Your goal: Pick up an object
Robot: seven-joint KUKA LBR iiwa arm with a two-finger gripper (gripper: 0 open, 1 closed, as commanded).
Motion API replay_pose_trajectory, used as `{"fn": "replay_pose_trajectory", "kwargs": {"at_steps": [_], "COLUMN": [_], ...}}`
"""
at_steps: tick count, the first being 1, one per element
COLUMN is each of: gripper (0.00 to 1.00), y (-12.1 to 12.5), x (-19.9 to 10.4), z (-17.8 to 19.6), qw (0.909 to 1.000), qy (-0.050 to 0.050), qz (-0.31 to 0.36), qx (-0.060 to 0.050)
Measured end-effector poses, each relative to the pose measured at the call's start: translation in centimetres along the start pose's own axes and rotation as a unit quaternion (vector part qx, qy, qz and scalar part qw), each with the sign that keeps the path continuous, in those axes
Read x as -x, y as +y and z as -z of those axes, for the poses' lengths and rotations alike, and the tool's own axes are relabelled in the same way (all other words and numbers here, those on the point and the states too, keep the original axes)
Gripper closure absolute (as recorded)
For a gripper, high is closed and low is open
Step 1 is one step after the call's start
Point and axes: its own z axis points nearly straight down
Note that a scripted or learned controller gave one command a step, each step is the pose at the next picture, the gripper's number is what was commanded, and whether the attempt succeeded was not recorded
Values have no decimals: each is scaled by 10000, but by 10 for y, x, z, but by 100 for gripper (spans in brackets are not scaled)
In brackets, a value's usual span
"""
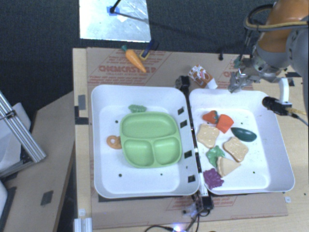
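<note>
Two bins: the left bin (pixel 104 129) and the right bin (pixel 270 149) are sitting side by side on the bench, and every place below is being given relative to the right bin
Camera view, arm: the arm (pixel 285 23) is reaching in over the right bin's far right corner, with the gripper (pixel 236 83) hanging just above the far rim
Gripper state: nothing is showing between its tips; how wide they are standing is too small to tell
Candidate objects: the toy foods are lying together in the middle of the right bin, well apart from the gripper
Nearest to the far rim: a red-orange piece (pixel 219 120) is lying closest to the gripper, with a dark green piece (pixel 244 134) just beside it toward the bin's right wall
Middle cluster: two bread slices (pixel 207 135) are lying near a light green piece (pixel 215 153), and a cheese-like wedge (pixel 227 166) is touching the nearer slice
Near rim: a purple grape bunch (pixel 213 178) is sitting near the bin's near left corner
Outside the right bin: a small packet (pixel 200 75) is lying just beyond its far rim, and a toy carrot (pixel 135 61) is lying farther left
Left of the right bin: a green divided plate (pixel 147 138) is filling the left bin's middle
Step in hand: judging by the pose, the arm is hovering before the approach, with no object picked yet
Next move: it is calling for travel inward and down over one piece, with the tips straddling it; the red-orange piece looks the shortest reach
</note>
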Motion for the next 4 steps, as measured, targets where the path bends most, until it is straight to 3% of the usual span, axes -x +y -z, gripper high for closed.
{"fn": "replay_pose_trajectory", "kwargs": {"at_steps": [1,3,4], "gripper": [100,100,100], "y": [1,-71,-94], "x": [0,-96,-153], "z": [20,15,21], "qw": [10000,10000,10000], "qy": [3,10,16], "qz": [12,31,39], "qx": [-5,-35,-35]}}
